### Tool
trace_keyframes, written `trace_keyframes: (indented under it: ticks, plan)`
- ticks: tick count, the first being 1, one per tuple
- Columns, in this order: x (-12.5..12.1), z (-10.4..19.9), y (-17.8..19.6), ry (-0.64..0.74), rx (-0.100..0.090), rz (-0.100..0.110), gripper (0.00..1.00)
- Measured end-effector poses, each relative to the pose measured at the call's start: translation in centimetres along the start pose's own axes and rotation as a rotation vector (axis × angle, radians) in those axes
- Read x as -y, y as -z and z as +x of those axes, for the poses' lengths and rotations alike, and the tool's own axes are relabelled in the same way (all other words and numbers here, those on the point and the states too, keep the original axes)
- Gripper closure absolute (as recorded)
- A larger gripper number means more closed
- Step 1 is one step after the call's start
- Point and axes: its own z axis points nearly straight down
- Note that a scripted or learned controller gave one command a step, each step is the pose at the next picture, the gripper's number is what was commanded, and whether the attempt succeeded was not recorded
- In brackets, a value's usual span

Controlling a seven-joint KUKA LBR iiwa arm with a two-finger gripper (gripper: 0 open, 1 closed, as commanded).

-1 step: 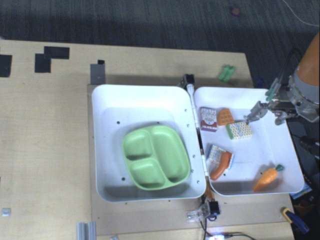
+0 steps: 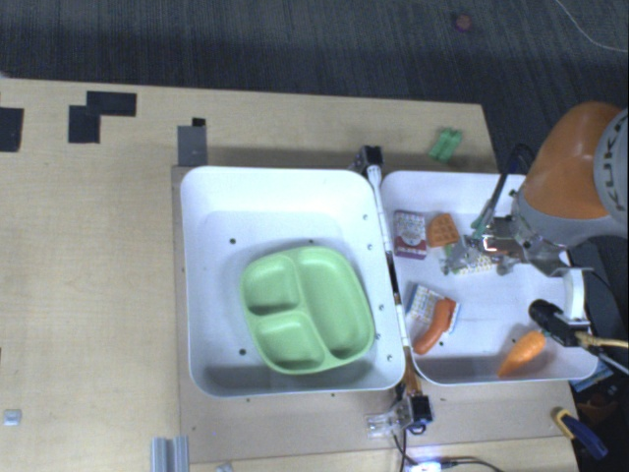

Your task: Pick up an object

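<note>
My gripper (image 2: pixel 470 256) hangs low over the middle of the right bin (image 2: pixel 491 190), with the grey and orange arm coming in from the right. Just left of it lie a maroon-and-white packet (image 2: pixel 409 234) and a small orange packet (image 2: pixel 442 230). Nearer the front, a striped white packet (image 2: pixel 423 303) lies partly under an orange sausage-shaped piece (image 2: pixel 435 324). An orange carrot-like piece (image 2: pixel 522 352) rests by the bin's front right wall. Nothing shows between the gripper's tips.
The left bin (image 2: pixel 211 264) holds a green divided plate (image 2: pixel 307 308) at its middle. A small green item (image 2: pixel 445 145) lies on the bench behind the right bin. Black patches mark the bench at the far left.
</note>
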Motion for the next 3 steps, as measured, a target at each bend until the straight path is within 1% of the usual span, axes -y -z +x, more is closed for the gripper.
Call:
trace_keyframes:
  ticks: [1, 2, 3]
  plan:
    - [-7.1, 0.6, -5.3, 0.002, 0.004, -0.017, 0.0]
    - [-7.3, 0.5, -4.2, 0.004, 0.008, -0.027, 1.0]
    - [-10.4, 8.7, 6.5, 0.003, -0.001, -0.006, 1.0]
